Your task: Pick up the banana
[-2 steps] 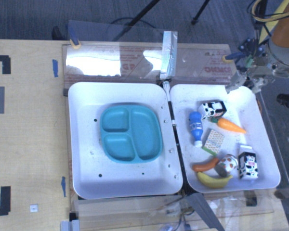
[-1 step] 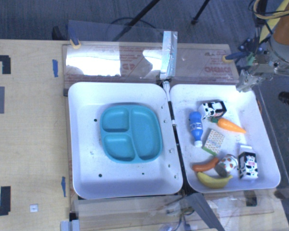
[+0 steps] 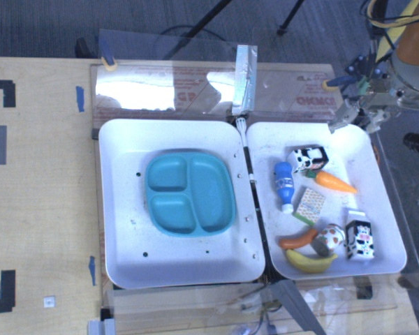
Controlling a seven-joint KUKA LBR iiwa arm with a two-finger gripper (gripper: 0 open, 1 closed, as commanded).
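The yellow banana (image 3: pixel 309 261) lies curved along the near edge of the right bin (image 3: pixel 387 208), under a red-orange chili-like piece (image 3: pixel 297 241) and a small round ball (image 3: pixel 328 239). My gripper (image 3: pixel 354 116) hovers above the far right corner of that bin, well away from the banana, at the end of the grey arm with its orange band (image 3: pixel 412 44). I see nothing held in it.
Also in the right bin are a blue bottle (image 3: pixel 284 183), a carrot (image 3: pixel 334 182), a cow-patterned box (image 3: pixel 310 158), a checkered packet (image 3: pixel 310 204) and a cow-patterned carton (image 3: pixel 359 241). The left bin (image 3: pixel 119 187) holds a teal divided plate (image 3: pixel 190 192).
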